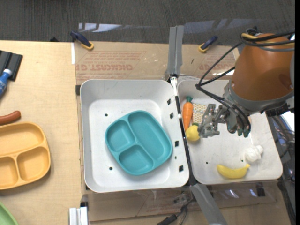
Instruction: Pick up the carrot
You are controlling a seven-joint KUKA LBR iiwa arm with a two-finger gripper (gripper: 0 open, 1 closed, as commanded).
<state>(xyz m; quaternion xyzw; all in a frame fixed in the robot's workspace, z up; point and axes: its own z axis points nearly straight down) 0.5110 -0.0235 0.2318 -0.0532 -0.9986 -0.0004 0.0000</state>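
Carrot (187, 113) upright along right bin's left wall, long axis near-far; hand (209, 125) just right, grip state unclear.

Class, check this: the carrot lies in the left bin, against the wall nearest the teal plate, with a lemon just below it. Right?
Wrong bin. The camera view shows the carrot in the right bin, against the wall nearest the teal plate, with the lemon just below it.

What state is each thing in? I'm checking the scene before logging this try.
carrot: lying in the right bin by its left wall, not gripped
lemon: resting just below the carrot
banana: lying near the bin's front
teal plate: flat in the left bin
gripper: low beside the carrot
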